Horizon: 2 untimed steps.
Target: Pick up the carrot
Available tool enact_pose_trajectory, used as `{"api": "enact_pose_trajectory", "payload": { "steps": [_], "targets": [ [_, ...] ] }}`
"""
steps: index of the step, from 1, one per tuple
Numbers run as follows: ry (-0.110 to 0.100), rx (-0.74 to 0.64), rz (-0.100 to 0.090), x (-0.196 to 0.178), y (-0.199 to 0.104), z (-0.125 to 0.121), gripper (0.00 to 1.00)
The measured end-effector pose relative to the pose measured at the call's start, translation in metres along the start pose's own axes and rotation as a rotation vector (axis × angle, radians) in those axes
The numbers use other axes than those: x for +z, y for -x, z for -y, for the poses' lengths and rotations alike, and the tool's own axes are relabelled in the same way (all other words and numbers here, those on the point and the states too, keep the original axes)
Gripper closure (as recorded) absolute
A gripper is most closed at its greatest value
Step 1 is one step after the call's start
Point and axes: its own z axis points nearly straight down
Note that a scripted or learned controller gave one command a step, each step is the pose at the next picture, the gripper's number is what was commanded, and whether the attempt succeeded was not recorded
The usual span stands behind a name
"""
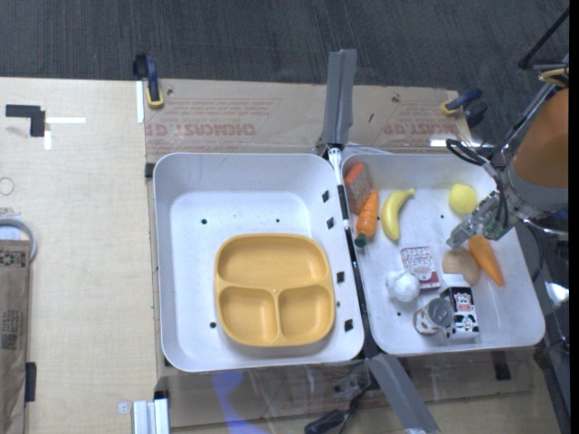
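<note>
Left bin [181,269] holds a yellow divided tray [273,289]; right bin [525,319] holds the food items.
One carrot [366,213] lies by the right bin's left wall, beside a banana [394,212]. A lemon [462,198] sits further right. The gripper [477,227] is low at the bin's right side, a second carrot [486,259] just beside it; jaw state cannot be made out.

Fingers [472,229] just beside carrot [487,259] in right bin [534,319]

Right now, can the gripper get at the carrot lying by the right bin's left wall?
Probably yes. That carrot lies uncovered, with only the banana beside it, but the gripper sits across the bin, near another carrot.
</note>
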Motion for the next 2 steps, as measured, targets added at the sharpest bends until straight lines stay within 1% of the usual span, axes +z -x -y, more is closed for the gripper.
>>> {"api": "enact_pose_trajectory", "payload": {
  "steps": [1, 2],
  "targets": [
    [-0.002, 0.02, 0.001, -0.101, -0.05, -0.101, 1.0],
    [-0.003, -0.179, 0.001, -0.291, -0.02, -0.06, 1.0]
  ]
}}
